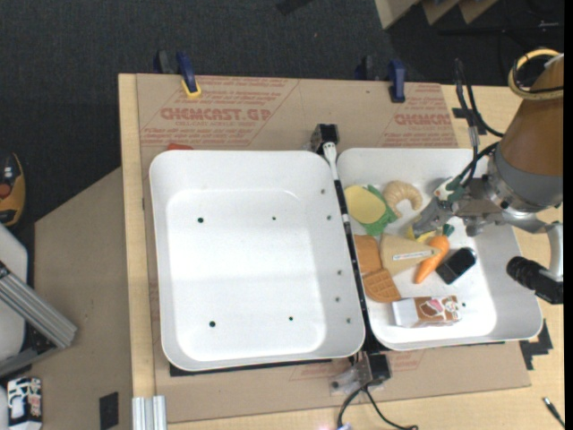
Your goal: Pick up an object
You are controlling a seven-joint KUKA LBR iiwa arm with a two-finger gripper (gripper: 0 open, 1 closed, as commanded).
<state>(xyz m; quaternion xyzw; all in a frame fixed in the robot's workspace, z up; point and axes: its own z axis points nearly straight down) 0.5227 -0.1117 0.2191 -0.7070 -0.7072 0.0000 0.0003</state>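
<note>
The bench is topped with a brown board (269,106) printed in red along its far edge — "CHEMCAST G.P" reads plainly on the left, and a second, partly cut-off print of the same word sits toward the right. Two blue clamps (187,72) pin that far edge.

The left bin (179,186) is a white tray with a few dark dots on its floor. A black bracket (324,136) sits at the far end of the seam where the two bins meet.

The right bin (510,316) carries all the objects, crowded toward its left and middle. By the left wall near the far corner lies a yellow round piece (363,203) on something green; just right of it, a pale croissant (403,193). Below these, along the left wall, a tan waffle-like slab (374,267). A cream wedge (403,255) with faint writing too small to read lies beside it, touched by an orange carrot (432,256) set at a slant. A black block (457,265) rests right of the carrot. Near the front edge lies a small white box (428,311) with a picture label I cannot read.

The gripper (440,215) hangs over the middle of the right bin, just above the carrot's top — I cannot tell how its claw is set.
</note>
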